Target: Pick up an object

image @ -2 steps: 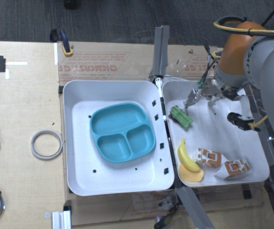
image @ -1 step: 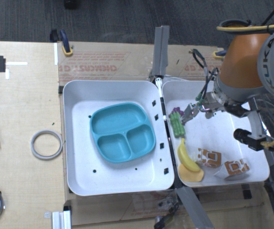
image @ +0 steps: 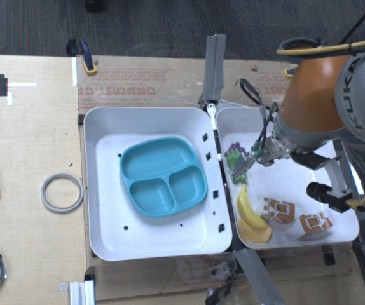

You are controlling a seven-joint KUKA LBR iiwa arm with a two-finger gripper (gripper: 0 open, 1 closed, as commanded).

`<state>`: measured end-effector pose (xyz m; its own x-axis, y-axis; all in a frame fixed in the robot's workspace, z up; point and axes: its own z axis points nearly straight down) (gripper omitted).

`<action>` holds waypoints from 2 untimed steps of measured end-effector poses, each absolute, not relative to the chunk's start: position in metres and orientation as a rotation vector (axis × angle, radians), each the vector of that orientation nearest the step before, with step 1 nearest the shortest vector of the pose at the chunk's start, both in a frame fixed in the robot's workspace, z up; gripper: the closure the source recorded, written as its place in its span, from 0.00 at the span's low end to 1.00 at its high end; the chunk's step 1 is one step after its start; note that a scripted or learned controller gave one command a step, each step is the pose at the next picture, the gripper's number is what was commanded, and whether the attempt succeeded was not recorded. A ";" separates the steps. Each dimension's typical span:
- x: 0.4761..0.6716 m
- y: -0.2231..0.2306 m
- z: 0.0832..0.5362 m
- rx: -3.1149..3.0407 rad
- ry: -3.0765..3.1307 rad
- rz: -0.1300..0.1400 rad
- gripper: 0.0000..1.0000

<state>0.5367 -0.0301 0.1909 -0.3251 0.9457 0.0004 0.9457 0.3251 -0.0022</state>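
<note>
In the right bin (image: 335, 170), my gripper (image: 251, 159) hangs low near the left wall, right beside a small purple and green toy grape bunch (image: 234, 152) with a green leafy piece (image: 239, 175) below it. Whether it touches the bunch is unclear. A yellow banana (image: 248, 212) lies nearer the front on an orange round piece (image: 257, 233). Two brown and white waffle-like toys (image: 279, 210) (image: 315, 223) sit at the front right.
The left bin (image: 100, 170) holds a blue three-compartment plate (image: 163, 176). A grey ring (image: 62, 192) lies on the wooden bench to the left. The arm's orange band (image: 313, 94) overhangs the back of the right bin.
</note>
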 end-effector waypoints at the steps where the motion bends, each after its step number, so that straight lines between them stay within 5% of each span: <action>1: 0.537 -0.030 0.191 -1.824 -2.556 0.002 0.00; 2: 0.537 -0.030 0.191 -1.824 -2.556 0.002 0.00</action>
<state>0.5367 -0.0303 0.1909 -0.3251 0.9457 0.0002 0.9457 0.3251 -0.0020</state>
